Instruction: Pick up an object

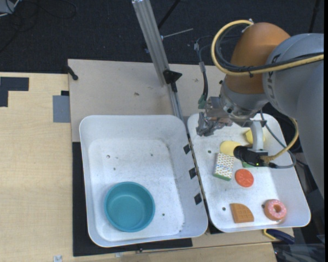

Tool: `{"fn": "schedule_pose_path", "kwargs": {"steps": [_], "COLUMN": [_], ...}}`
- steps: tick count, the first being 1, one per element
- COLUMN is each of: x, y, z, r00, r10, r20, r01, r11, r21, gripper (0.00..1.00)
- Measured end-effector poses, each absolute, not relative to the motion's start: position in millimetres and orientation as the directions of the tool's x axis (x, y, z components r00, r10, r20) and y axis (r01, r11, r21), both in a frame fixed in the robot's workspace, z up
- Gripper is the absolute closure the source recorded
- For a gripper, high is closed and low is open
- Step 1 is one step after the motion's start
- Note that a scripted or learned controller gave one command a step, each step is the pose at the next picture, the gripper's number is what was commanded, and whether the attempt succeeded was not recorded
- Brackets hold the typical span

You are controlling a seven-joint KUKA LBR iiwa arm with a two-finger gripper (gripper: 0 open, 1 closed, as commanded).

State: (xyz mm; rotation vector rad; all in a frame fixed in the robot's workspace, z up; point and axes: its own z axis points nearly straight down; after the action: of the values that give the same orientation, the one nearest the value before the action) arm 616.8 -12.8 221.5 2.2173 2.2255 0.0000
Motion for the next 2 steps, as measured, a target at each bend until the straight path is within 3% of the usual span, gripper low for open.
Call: {"fn": "schedule_pose_path", "kwargs": {"steps": [2], "x": [660.7], "y": [76], "z": [224], "r00": [-0.002], "r10": [1.000], "r20": [0.000], "r01": [1.000], "r11": [0.002], "r21": [-0.001], "gripper": [1.00]}}
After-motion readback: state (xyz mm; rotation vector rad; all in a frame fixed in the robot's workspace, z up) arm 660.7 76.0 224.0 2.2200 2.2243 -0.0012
